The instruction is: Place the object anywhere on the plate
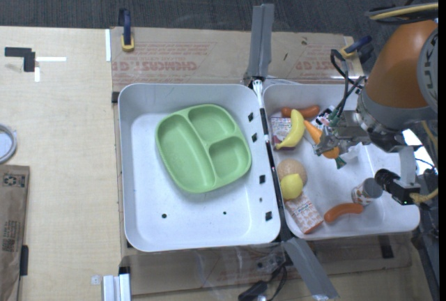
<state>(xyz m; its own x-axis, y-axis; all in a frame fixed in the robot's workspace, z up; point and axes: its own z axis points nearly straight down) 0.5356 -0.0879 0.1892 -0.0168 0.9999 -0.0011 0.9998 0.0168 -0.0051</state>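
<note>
The green three-compartment plate lies in the left white bin with nothing on it. My gripper is down in the right bin, over an orange carrot-like piece whose green end pokes out below it. Whether the carrot-like piece is held is hidden by the wrist. A yellow banana lies just left of the gripper.
The right bin also holds a pink packet, a beige round item, a lemon, a snack pack, an orange sausage and a small bottle. A raised divider separates the bins.
</note>
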